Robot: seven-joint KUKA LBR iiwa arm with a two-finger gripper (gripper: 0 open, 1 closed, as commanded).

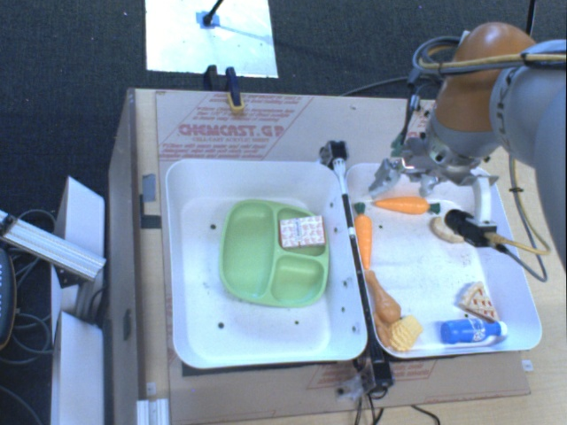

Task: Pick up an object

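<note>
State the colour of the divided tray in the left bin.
Light green; the divided tray shows best in the camera view.

Two white bins [257, 343], smooth glossy plastic. Green tray [257, 255], matt plastic. Carrots [401, 205], smooth, toy-like plastic. Blue bottle [469, 331] at 4 o'clock, shiny plastic. Bench top [257, 122], matt brown cardboard with red print. Arm shell [532, 104], smooth grey, with a glossy orange band.

A cardboard-covered bench [266, 118] carries two shallow white bins side by side, the left bin [199, 326] and the right bin [514, 277], their inner rims touching. A blue-and-yellow clamp [232, 88] grips the bench's far edge. Beyond it, a pale square sheet [177, 25] lies on dark carpet [62, 69].
</note>
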